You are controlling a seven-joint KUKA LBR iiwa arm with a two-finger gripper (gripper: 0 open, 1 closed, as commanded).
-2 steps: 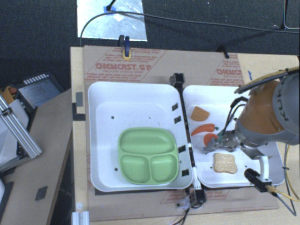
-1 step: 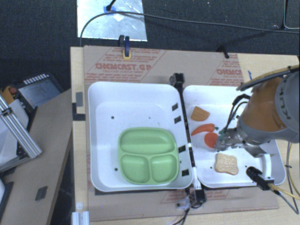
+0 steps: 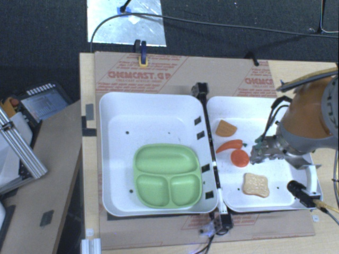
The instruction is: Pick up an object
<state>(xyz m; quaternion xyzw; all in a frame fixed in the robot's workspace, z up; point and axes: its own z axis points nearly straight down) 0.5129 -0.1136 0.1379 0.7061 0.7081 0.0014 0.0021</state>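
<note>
I see the bench (image 3: pixel 175 67), topped by printed cardboard, carrying two white bins side by side and touching: the left bin (image 3: pixel 114 142) and the right bin (image 3: pixel 275 197). A yellow clamp (image 3: pixel 142 54) grips the bench's far edge.

The scene is lit evenly and brightly from above. Glare is seen on the metal sheet (image 3: pixel 127 15). Shadows are soft; fine details are slightly blurred.
</note>
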